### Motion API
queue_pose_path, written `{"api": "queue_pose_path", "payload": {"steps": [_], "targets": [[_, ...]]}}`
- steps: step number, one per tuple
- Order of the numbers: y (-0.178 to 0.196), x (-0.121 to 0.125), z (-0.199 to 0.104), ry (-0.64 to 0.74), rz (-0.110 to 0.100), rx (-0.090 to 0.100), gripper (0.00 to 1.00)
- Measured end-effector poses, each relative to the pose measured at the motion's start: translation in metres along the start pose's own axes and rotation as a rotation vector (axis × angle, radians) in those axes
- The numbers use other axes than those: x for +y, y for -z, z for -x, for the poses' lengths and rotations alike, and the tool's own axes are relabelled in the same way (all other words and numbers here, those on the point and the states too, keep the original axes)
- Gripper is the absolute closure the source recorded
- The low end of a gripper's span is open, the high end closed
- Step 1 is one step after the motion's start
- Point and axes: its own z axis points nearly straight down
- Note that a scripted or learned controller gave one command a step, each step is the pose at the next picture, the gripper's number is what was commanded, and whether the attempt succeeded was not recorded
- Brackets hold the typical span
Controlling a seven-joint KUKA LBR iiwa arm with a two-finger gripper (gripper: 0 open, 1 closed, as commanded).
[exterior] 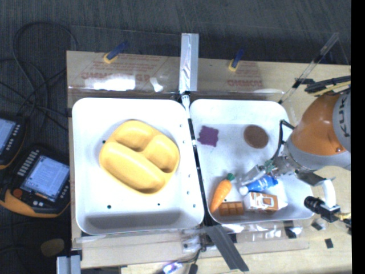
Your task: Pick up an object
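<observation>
The gripper (263, 174) is lowered into the right bin (228, 116); its grasp state cannot be determined. A blue-and-white packet (263, 183) lies directly beneath it. The approach step is judged current; closure and lifting are required next.

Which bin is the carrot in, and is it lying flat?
The carrot is in the right bin, lying down, green top pointing up-right, beside a brown block.
</observation>
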Motion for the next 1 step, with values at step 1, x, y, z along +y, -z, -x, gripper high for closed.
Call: {"api": "queue_pose_path", "payload": {"steps": [1], "targets": [[0.0099,0.0017,0.0,0.0,0.003,0.0,1.0]]}}
